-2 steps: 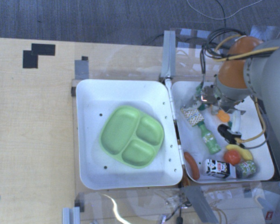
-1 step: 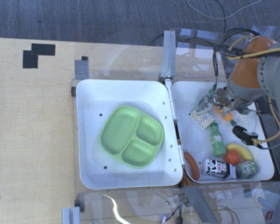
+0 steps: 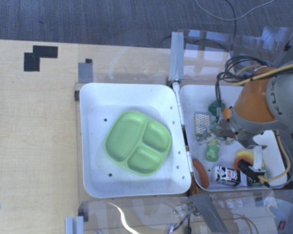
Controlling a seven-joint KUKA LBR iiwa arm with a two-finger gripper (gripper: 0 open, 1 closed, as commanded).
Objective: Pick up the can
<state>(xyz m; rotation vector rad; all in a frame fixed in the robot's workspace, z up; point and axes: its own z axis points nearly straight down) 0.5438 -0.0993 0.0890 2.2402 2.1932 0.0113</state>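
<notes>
You had the can (image 3: 212, 152), a small green one, standing in the right bin (image 3: 195, 99), low in the middle of its left half and clear of the bin walls. The gripper (image 3: 216, 133) hung directly over it and appeared to meet its top. From this slanted look down you could not tell whether the tool was released or clenched, nor whether it had any hold on the can.

Just up and to the left of the can lay a pale speckled packet (image 3: 201, 122), near it but apart. Down at the bin's lower left edge you had a reddish-brown sausage-shaped thing (image 3: 201, 173) lying along the wall. Just to its right lay a black-and-white printed box (image 3: 228, 175) on its side. A yellow curved thing (image 3: 244, 155) sat to the right of the can, above that box.

The arm (image 3: 254, 101), with its orange band, came in from the right side of the frame across the upper half of that bin.

In the left bin (image 3: 95, 111) a green divided plate (image 3: 139, 143) with three compartments rested near the middle, turned at an angle. The wooden bench (image 3: 34, 155) filled the left of the frame, with a black stepped mark (image 3: 39, 57) at its upper left.
</notes>
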